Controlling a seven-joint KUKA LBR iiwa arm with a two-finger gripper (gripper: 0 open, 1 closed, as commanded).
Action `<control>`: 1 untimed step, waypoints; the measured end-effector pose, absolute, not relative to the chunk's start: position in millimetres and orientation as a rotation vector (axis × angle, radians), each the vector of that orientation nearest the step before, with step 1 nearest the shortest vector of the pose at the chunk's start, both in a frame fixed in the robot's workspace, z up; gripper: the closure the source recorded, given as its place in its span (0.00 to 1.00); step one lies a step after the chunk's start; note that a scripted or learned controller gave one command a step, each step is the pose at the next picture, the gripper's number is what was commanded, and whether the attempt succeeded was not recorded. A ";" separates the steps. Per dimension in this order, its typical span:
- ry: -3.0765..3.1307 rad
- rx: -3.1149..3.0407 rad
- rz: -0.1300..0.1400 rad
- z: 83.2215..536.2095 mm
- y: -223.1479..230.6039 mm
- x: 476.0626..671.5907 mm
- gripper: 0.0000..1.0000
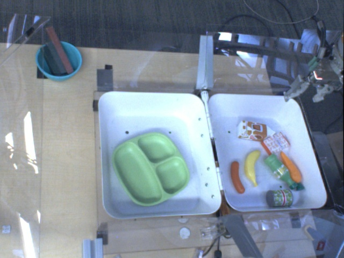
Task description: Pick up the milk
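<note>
The milk (252, 129) is a small white and orange carton lying flat in the upper middle of the right bin (306, 117). My gripper (310, 88) hangs at the far right corner of that bin, up and to the right of the carton and well apart from it. Nothing shows in the gripper. Glare and clutter behind it blur its outline.
Beside the carton lie a red and white packet (277, 142), a banana (251, 167), a sausage (237, 177), a green bottle (276, 167), a carrot (291, 166) and a can (280, 198). The left bin (113, 106) holds a green divided plate (150, 168). A blue bowl (59, 59) stands far left.
</note>
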State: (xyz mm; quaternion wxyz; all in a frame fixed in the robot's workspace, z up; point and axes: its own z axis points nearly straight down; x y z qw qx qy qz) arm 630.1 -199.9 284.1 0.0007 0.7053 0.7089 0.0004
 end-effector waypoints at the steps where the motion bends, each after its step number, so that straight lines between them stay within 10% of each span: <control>1: 2.319 2.115 0.004 98.2 -160.0 670.3 0.00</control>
